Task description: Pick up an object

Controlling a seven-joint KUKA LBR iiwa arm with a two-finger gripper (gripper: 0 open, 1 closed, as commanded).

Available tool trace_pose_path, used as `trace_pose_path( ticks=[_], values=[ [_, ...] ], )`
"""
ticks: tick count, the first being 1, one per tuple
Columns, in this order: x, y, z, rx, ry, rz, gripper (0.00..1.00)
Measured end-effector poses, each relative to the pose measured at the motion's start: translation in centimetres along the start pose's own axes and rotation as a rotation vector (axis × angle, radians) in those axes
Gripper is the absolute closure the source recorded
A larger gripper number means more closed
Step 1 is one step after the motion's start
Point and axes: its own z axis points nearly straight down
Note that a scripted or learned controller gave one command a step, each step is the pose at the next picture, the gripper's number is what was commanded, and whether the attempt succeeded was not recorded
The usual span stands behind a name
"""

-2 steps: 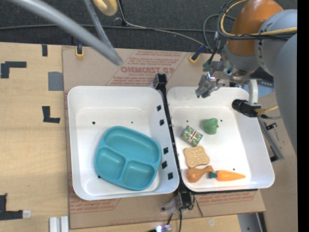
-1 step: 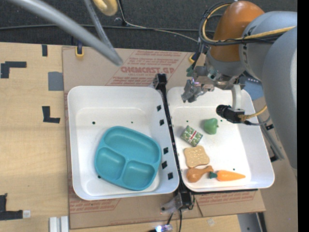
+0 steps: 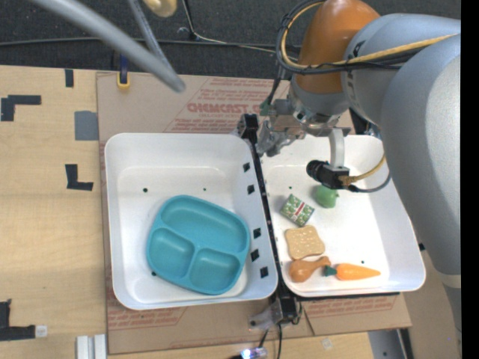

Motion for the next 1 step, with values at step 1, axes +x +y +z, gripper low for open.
trace_pose_path(
  ticks=[1],
  values=[
    [5.49, -1.23, 0.08, 0.002, -0.001, 0.0, 1.0]
  ],
)
